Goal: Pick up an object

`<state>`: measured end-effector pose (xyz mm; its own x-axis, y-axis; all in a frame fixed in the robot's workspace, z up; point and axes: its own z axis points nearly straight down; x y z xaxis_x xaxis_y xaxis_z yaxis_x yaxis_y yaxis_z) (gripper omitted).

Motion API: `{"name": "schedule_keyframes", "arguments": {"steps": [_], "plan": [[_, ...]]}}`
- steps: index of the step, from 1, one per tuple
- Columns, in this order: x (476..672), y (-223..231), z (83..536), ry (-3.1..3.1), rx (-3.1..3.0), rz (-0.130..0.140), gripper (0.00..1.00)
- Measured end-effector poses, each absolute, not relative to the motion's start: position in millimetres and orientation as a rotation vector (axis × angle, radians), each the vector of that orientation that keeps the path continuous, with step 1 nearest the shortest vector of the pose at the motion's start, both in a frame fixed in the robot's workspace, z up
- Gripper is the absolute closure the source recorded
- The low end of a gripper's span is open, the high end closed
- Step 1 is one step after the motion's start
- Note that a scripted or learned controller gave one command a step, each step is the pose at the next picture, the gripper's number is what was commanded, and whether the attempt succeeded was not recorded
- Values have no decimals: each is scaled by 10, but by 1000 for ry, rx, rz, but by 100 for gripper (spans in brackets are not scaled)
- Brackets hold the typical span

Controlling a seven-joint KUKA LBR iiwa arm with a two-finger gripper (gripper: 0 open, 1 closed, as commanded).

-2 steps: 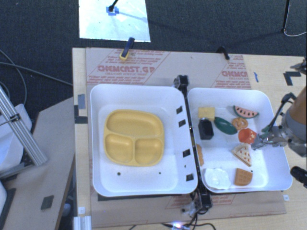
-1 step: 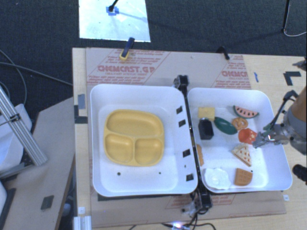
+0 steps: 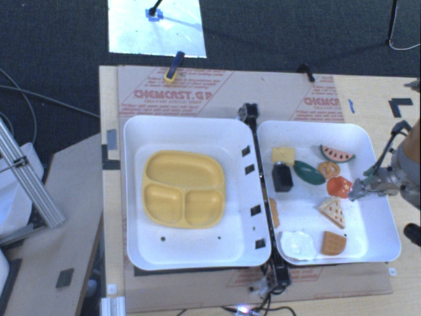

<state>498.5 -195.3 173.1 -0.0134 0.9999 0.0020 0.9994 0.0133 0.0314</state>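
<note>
Tool (image 3: 360, 188) low over right bin (image 3: 381, 236), at its right side, tips just beside red tomato piece (image 3: 338, 187); finger state cannot tell. Pizza slice (image 3: 333, 211) just nearer. Yellow divided tray (image 3: 185, 188) in left bin (image 3: 135, 196).

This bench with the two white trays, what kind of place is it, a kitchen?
More likely a robot test lab than a kitchen. The gripper reaches into the right bin of toy food, such as a watermelon slice, and a yellow divided plate sits in the left bin.
</note>
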Motion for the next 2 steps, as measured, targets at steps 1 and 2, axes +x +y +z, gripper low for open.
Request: {"name": "schedule_keyframes", "arguments": {"steps": [1, 2], "plan": [[4996, -1951, 1835, 2224, 2186, 40, 100], [5007, -1948, 1939, 2228, 2179, 44, 100]]}}
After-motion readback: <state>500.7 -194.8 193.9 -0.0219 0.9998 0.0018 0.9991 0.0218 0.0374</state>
